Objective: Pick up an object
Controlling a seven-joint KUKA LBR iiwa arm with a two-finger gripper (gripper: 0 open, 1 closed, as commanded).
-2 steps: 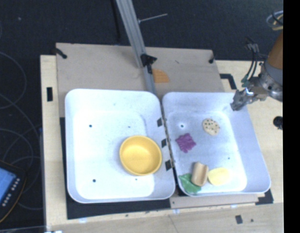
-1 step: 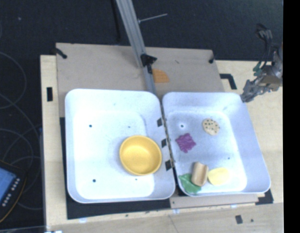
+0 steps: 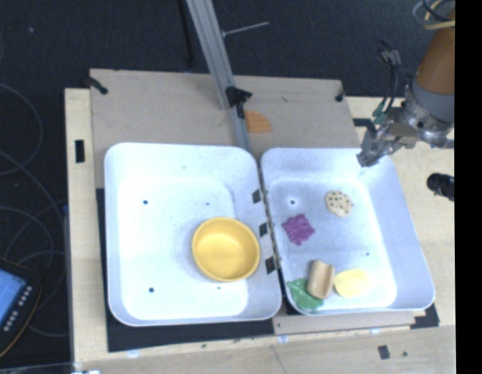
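The right bin [image 3: 397, 209] holds a speckled tan cookie-like piece [image 3: 338, 202], a purple lumpy object [image 3: 298, 228], a tan cylinder [image 3: 320, 278], a yellow lemon-like piece [image 3: 351, 283] and a green piece [image 3: 302, 295] in the near left corner. A yellow bowl [image 3: 225, 248] sits in the left bin [image 3: 147, 178]. My gripper [image 3: 368, 156] hangs over the right bin's far right corner, above and to the right of the cookie piece, with nothing visible between its fingers.
A grey metal rail [image 3: 214, 49] slants down from the top to the seam between the bins. An orange patch [image 3: 257, 121] lies on the board behind the bins. Cables run by the arm at the upper right.
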